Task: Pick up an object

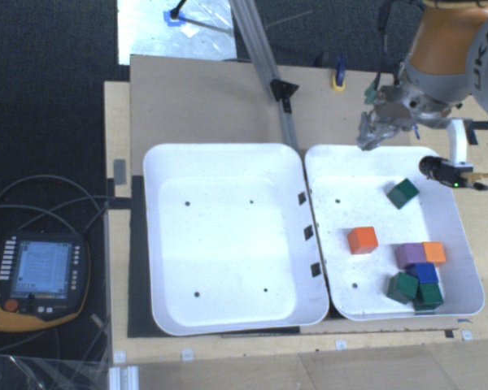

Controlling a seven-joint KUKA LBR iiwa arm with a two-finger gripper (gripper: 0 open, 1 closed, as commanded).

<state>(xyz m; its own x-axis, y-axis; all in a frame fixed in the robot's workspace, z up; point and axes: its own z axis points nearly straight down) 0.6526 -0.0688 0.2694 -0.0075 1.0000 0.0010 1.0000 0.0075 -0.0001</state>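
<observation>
Blocks [409,266]: two orange, three green

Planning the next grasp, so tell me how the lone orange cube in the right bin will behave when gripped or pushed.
The orange cube looks rigid, with flat faces and sharp edges, so it should probably slide rather than roll when pushed. It looks small and likely light. It sits apart from the other blocks on the right bin floor, so the claw probably has room on both sides.
</observation>
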